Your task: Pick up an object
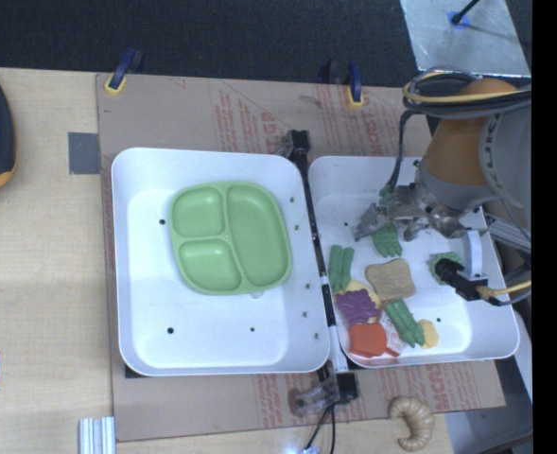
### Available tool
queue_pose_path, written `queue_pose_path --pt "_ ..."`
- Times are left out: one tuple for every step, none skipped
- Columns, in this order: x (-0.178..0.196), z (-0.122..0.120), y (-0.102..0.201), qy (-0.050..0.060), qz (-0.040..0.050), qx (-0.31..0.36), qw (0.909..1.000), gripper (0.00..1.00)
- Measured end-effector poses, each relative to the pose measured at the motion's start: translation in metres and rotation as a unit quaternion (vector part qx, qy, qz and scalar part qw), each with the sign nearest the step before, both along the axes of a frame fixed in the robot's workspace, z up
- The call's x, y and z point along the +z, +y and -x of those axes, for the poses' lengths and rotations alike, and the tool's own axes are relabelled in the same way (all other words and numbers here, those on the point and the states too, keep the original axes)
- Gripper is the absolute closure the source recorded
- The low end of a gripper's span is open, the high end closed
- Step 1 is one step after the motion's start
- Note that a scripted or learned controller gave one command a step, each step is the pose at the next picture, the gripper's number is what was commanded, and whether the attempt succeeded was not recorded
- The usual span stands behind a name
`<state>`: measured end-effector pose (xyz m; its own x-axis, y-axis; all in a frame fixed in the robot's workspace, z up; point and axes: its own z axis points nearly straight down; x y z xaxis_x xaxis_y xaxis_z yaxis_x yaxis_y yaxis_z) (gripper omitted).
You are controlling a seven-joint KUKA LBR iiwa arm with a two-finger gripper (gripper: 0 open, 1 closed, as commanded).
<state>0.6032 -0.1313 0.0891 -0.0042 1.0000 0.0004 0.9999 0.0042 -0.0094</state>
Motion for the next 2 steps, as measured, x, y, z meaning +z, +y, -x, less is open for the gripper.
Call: queue_pose_path --pt "0.014 -0.002 -0.002 -0.002 0.0008 0.000 1.0000 1.00" --pt "0.109 0.000 0.089 -0.007 -0.0012 0.004 1.0000 1.00"
